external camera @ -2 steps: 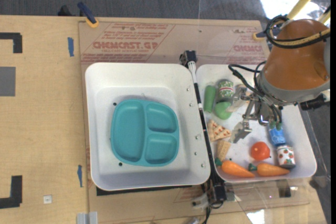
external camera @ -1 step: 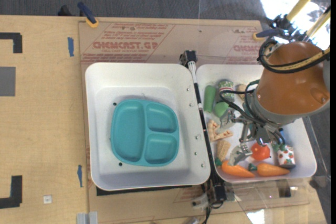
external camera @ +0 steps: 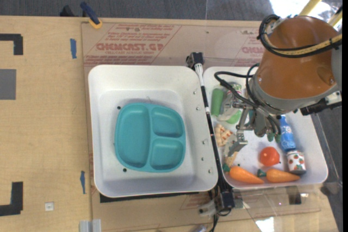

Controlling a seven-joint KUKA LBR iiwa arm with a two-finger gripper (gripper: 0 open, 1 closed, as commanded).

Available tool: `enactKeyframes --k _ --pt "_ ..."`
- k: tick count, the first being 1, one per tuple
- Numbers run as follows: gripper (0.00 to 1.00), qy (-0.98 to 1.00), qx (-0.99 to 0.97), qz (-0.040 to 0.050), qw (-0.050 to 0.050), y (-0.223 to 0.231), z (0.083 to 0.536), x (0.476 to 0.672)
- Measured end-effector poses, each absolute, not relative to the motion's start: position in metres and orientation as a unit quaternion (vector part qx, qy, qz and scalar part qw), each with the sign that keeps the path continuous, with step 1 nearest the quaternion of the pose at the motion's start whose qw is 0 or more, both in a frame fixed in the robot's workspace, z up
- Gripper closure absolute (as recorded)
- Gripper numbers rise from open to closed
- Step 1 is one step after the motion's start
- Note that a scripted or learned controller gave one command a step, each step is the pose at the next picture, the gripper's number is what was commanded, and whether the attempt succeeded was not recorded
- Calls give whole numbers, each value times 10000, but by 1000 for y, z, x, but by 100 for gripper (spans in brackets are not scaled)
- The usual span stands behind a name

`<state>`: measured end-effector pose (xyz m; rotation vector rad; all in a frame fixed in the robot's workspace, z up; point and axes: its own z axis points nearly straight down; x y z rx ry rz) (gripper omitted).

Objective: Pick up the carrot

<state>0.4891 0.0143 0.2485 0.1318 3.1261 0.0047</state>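
Two orange carrots lie along the front wall of the right bin (external camera: 321, 171): one carrot (external camera: 246, 174) at the front left, a second carrot (external camera: 281, 175) just to its right, green tops meeting between them. My gripper (external camera: 254, 136) hangs under the orange band of the arm (external camera: 296, 57), over the middle of that bin and behind the carrots. Its fingers (external camera: 238, 141) stand apart with bare bin floor between them, so it is open and holds nothing. Neither carrot touches the gripper.
A red tomato (external camera: 268, 156), a blue bottle (external camera: 286, 136) and a small red-and-white can (external camera: 295, 162) crowd the carrots. Green items (external camera: 217, 100) and pale food pieces (external camera: 223, 133) lie along the bin's left wall. The left bin (external camera: 103, 89) holds a teal divided plate (external camera: 150, 137).
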Motion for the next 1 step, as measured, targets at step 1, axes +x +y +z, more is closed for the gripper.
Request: enactKeyframes --k 1 --pt "100 9990 429 23 117 15 259 491"
